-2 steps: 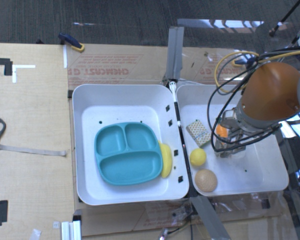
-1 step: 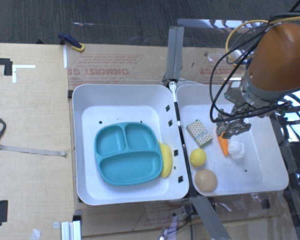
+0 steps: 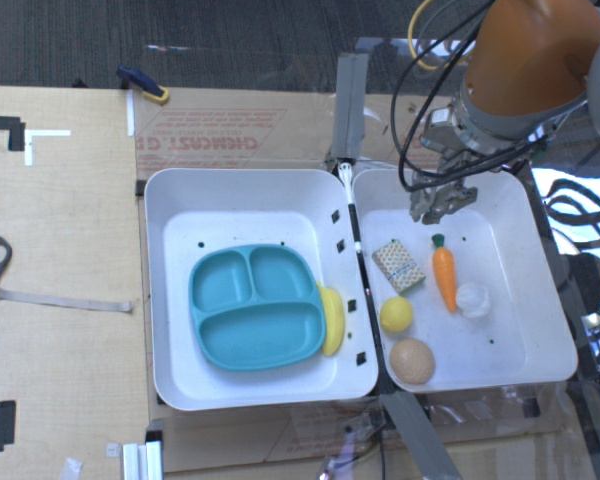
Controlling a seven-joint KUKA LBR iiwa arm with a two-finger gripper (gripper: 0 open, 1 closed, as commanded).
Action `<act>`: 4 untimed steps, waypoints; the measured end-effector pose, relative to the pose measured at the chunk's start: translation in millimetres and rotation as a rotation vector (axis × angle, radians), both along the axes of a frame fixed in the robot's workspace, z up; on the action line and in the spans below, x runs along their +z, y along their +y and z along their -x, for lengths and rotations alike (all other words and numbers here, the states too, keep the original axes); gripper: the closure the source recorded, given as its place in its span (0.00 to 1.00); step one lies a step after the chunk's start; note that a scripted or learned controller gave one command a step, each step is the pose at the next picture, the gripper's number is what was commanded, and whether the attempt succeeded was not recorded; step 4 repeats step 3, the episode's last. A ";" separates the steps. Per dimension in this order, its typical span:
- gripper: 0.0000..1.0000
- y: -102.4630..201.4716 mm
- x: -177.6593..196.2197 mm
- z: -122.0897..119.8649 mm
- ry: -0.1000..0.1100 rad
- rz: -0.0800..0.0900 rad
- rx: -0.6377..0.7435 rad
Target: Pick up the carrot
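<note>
The claw (image 3: 442,204) is seen over the far part of the right bin (image 3: 540,268), just beyond the carrot's green top; whether it is released or clenched cannot be told. A blue tray (image 3: 255,308) lies in the left bin (image 3: 170,268), a banana (image 3: 332,320) at its right edge. In the right bin lie the carrot (image 3: 445,274), a potato (image 3: 412,361), a patterned sponge (image 3: 398,266) and a lemon (image 3: 396,314). Red mirrored lettering on the cardboard (image 3: 220,133) cannot be read.

Red block lettering runs across the cardboard sheet (image 3: 215,128) behind the left bin (image 3: 160,268). It appears upside down from this viewpoint and is too blurred to read with confidence.
</note>
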State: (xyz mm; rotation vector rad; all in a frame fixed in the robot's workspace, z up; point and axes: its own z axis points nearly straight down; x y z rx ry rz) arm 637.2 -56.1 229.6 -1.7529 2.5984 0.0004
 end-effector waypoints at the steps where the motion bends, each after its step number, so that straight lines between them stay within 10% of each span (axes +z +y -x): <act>1: 1.00 -59.0 -95.3 21.8 0.003 0.002 0.535; 2: 1.00 -74.5 -138.2 106.5 0.004 0.002 0.602; 3: 1.00 -31.4 -37.0 76.8 -0.002 0.003 0.373; 4: 1.00 -31.4 -37.0 76.8 -0.002 0.003 0.373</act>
